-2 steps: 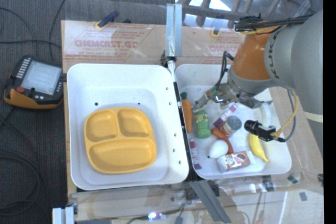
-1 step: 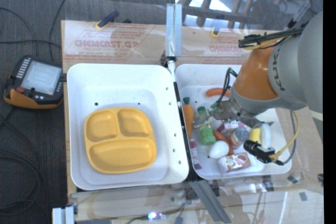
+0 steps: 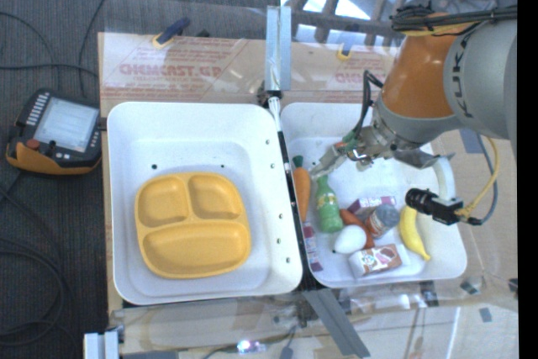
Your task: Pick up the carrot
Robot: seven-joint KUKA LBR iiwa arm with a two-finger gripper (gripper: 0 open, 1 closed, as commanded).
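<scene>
step: approach, no grasp yet. The hand [image 3: 338, 154] hangs over the right bin [image 3: 450, 265], nothing between its fingers.
hand state: fingers look apart, tips aimed down-left; small in frame, so read loosely.
carrot: the carrot [image 3: 301, 187] lies just left of and below the hand, long axis running along the bin's left wall, pressed close to it.
next move (judgement): shift left and down a little, turn so the fingers straddle the carrot across its width, then drop and close. The wall side leaves little room for one finger.
in the way: the green bottle [image 3: 326, 204] sits just right of the carrot, directly under the hand; likely to get bumped or grabbed instead.
other stuff: below the hand, a white egg [image 3: 350, 240], a small carton [image 3: 375, 260], a grey can [image 3: 384, 219]; a banana [image 3: 412, 234] farther right. All apart from the carrot.
left bin: the left bin [image 3: 168, 118], well left of the hand, holds a yellow divided plate [image 3: 193, 224]; not involved.
off counter: teach pendant [image 3: 55, 133] on the floor far left.
risk (judgement): finger jams on the bin wall or slips off the narrow carrot.
</scene>
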